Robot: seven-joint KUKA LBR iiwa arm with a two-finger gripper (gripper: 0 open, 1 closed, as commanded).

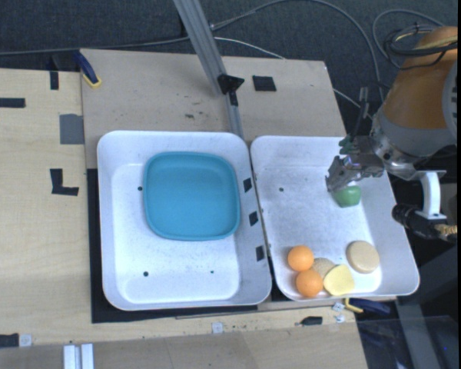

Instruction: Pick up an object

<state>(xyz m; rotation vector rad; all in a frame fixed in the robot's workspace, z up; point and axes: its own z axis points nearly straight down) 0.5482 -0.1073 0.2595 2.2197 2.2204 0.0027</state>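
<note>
Lighting: even, diffuse, moderately bright. Shadows: soft, faint under the bin rims [107,229]. Glare: none on the blue plate [190,195]. Focus: slightly soft throughout, grainy; dark floor dim at top.

A small round green object [348,197] sits in the right bin [292,206] near its far right wall, just under the gripper [343,177], well apart from two orange balls [300,258], a yellow piece [339,280] and a tan disc [363,257] clustered at the near edge.

Plate [191,195] in left bin [111,229]; balls [300,258] front of right bin [292,164].
</note>
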